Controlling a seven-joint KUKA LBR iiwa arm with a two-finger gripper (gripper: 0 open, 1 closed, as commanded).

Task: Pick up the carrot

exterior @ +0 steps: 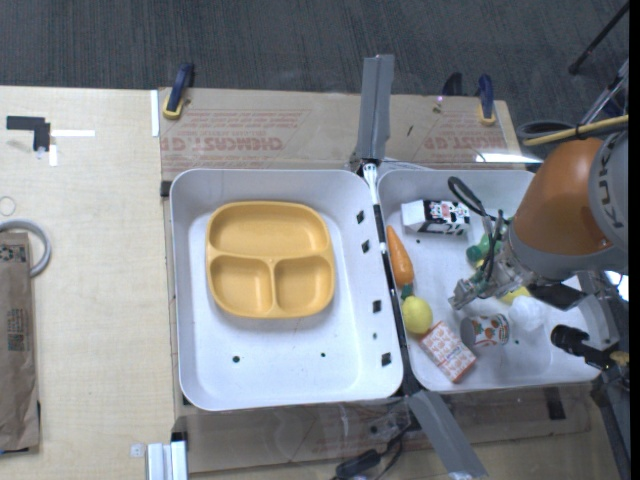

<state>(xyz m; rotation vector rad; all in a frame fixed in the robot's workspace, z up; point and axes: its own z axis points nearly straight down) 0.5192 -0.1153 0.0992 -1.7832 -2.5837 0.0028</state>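
The tool (pixel 470 293), whose grip I cannot tell, hovers right of the carrot (pixel 399 256); it must approach leftward.

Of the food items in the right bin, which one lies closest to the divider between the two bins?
The carrot: orange, elongated, lying right along the divider. The yellow lemon sits just below it, slightly farther in.

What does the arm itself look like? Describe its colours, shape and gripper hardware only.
The arm has a rounded, bulbous orange band with grey casing beside it bearing dark lettering. Below sits a grey wrist, then a small metallic gripper. A black cable loops near it.
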